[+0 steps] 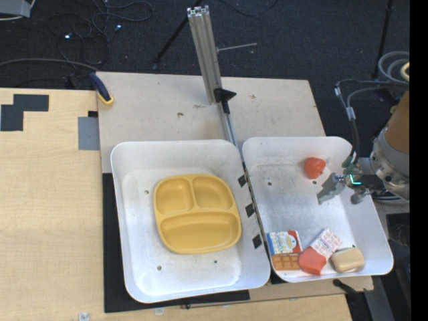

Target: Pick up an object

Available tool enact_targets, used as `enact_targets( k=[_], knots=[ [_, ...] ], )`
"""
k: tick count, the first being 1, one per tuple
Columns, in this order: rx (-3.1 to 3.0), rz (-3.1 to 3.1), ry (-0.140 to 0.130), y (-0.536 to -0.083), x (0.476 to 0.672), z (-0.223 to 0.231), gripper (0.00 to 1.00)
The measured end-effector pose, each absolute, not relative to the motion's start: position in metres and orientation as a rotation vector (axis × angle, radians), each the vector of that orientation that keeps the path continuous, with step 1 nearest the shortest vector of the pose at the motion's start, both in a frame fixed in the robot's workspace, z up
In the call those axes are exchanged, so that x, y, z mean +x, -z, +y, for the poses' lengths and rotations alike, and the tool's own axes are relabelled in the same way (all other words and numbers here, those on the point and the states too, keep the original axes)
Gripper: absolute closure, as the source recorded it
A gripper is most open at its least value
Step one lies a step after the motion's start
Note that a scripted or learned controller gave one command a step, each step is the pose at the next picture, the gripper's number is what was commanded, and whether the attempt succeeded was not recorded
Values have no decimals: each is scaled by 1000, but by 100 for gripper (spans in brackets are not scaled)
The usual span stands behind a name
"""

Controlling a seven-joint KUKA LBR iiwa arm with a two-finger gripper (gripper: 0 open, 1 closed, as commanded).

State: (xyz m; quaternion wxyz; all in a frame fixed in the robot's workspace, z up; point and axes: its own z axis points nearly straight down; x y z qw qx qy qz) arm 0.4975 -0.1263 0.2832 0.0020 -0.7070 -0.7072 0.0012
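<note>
We look down at a slant on a bench [167,105] carrying two shallow white bins side by side. The left bin [134,259] holds a yellow divided plate [197,212] with three compartments, lying flat near the bin's middle.

The right bin [294,212] holds several small things. A red-orange object [315,166] sits alone toward the bin's far side. Along the near edge we see a cluster: a small printed carton [283,241], a waffle-like brown piece [285,261] just below it, a red block [311,260] touching that piece, a small printed packet [326,242] beside the block, and a tan bread-like lump [347,259] at the right end of the group.

The arm [398,146] reaches in from the right, over the right bin's right rim. Its gripper [344,187] hangs above the bin's right-hand side — near the red-orange object, a little to the right and nearer to us, but apart from it. One dark finger [329,189] points left and another part juts right, so the jaws look spread, with nothing between them.

A metal post [206,52] rises from the bench behind the bins, and dark cables [100,12] trail across the floor beyond.
</note>
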Motion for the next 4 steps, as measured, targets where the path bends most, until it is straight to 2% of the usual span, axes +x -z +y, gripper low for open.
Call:
enact_targets(
  k=[1,2,3,4],
  knots=[
    [-2219,-2220,-3,-284,498,-126,0],
    [-2215,-2216,-8,-220,499,-122,0],
    [-2216,-2215,-7,-163,492,-130,0],
    [-2216,-2216,-6,-116,499,-129,0]
  ],
)
